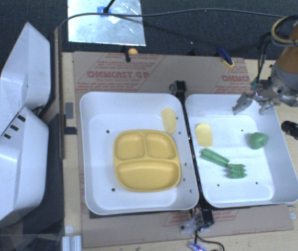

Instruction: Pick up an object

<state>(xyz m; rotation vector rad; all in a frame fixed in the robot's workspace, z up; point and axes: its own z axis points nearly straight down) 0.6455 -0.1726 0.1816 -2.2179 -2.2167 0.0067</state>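
Observation:
The right bin [274, 190] holds a pale yellow oblong piece [204, 134], a green toy fork [223, 163] and a small green lump [258, 139]. My gripper [253, 104] hangs over the bin's far right corner, above and a little left of the green lump. Its fingers [240, 104] are spread apart with nothing between them. In the left bin [94, 156] lies a yellow divided plate [147, 159], with another pale yellow piece [169, 120] by its far right corner.
Both bins sit on a cardboard sheet [115, 72]. A shiny metal plate [105, 13] lies beyond it at the back. White housings [18, 129] stand at the left. A black clamp [179, 87] sits between the bins at the far edge.

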